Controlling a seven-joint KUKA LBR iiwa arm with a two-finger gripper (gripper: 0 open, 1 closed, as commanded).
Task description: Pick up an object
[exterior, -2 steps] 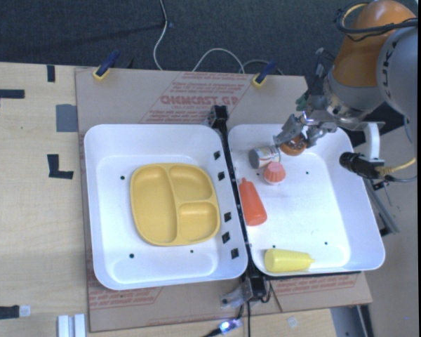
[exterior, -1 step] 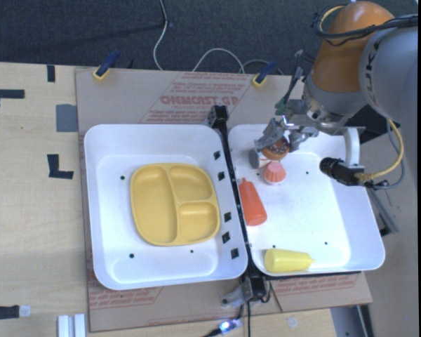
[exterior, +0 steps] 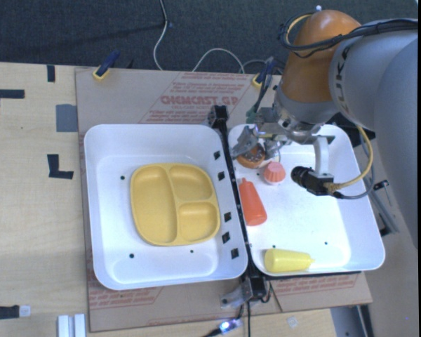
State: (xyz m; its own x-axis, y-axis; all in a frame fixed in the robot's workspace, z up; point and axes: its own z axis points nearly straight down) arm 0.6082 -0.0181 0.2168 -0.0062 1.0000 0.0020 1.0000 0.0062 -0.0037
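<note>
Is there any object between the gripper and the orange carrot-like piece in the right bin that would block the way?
Nothing visible blocks it. The gripper is low over a small brownish object at the right bin's upper left. The orange piece lies just below it along the divider, open white floor between. The pink item sits to the side.

You get one fixed camera, mounted above the counter [exterior: 28, 139] and looking down at a slant. Both white bins sit mid-frame: left bin [exterior: 102, 188], right bin [exterior: 351, 223]. Dark floor [exterior: 70, 12] runs along the top edge. The arm [exterior: 379, 69] enters from your right and bulks large, being nearer the lens than the bins.
</note>
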